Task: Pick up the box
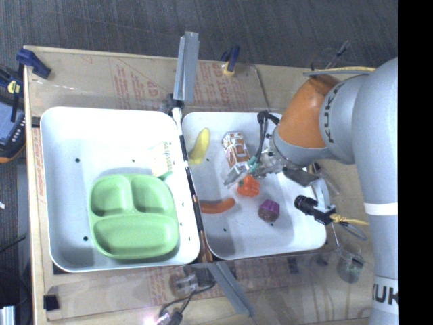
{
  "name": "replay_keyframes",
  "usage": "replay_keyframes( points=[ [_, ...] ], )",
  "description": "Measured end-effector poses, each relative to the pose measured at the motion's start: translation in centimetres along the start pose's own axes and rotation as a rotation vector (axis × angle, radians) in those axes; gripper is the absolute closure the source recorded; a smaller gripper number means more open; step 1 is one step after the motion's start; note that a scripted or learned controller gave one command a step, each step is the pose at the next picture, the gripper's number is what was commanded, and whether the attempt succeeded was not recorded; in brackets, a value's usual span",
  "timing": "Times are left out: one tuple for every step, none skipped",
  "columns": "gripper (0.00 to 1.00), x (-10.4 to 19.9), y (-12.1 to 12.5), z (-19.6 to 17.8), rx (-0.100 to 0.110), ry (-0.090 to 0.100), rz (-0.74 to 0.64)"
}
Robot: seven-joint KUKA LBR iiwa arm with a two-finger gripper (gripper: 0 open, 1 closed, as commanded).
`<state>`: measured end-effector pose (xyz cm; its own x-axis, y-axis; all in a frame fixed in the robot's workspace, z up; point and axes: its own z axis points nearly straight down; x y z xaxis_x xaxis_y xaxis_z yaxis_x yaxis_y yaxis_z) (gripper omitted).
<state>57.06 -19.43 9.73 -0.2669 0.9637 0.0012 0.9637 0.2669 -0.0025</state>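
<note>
Reaching in from the right, the arm (pixel 338 124) bends over the right bin (pixel 308 239), its orange band above that bin's upper right part. The gripper (pixel 238 175) sits low inside the bin, near its middle, with its tip just below the box (pixel 234 147). Whether it is open or closed cannot be told, since the tip is small and blends with the things around it; the box does not show as clearly gripped.

The box, white with a red-brown pattern, lies in the upper middle of the right bin, tilted slightly, just left of the wrist. A banana (pixel 199 145) lies to the left of the box, close to the bin's left wall. An orange thing (pixel 248 186) sits below the box, touching or just beside the gripper. A sausage (pixel 216 206) lies below and left of the box, toward the bin's left wall. A purple thing (pixel 268 210) rests below and right of the box, apart from the orange thing.

Left of the box, across the wall between the bins, the left bin (pixel 67 134) holds a green tray (pixel 132 219) with three compartments in its lower half, and a pale packet (pixel 162 159) by its right wall, nearest the banana.
</note>
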Motion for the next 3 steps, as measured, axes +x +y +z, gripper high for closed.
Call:
replay_keyframes(
  points=[
    [0.00, -1.0, 0.1, -7.7, -0.001, -0.002, 0.079],
    [0.00, 0.5, 6.0, 0.4, -0.003, -0.001, 0.009],
    [1.00, 0.6, 6.0, -0.6, -0.003, -0.001, 0.004]
  ],
)
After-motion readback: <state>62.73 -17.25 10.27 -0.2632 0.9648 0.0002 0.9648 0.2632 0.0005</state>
